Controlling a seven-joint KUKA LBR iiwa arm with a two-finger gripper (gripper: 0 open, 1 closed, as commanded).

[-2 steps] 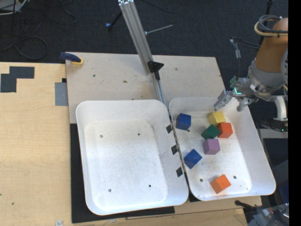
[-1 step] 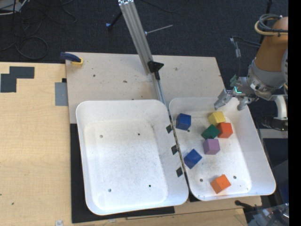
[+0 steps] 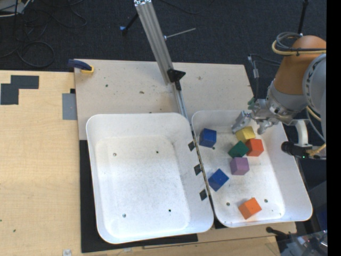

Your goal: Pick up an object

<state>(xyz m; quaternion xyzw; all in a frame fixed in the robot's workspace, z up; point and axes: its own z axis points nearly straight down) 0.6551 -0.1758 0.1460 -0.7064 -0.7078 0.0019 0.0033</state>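
The orange block (image 3: 249,208) lies closest to the lens, alone near the front edge of the right bin (image 3: 290,193), well apart from the rest and an easy target if I need one later. My pincer (image 3: 250,122) hangs over that bin's back edge with its fingers (image 3: 238,126) spread, pinching nothing. I judge it sits there because the yellow block (image 3: 245,134) lies just under and in front of it, so that is the block I am lined up to take.

The yellow block touches a green block (image 3: 238,150) and sits just beside a red block (image 3: 255,147). That crowding is probably why I come straight down from above, and a finger could still land on a neighbour. A purple block (image 3: 239,165) lies just in front of that cluster. One blue block (image 3: 208,137) sits toward the bin's left wall near the back, and a second blue block (image 3: 218,179) sits by the same wall further forward.

The count is seven blocks: two blue, and one each of yellow, green, red, purple and orange, all in the right bin. There are two bins, with the left bin (image 3: 106,143) touching the right along their shared edge
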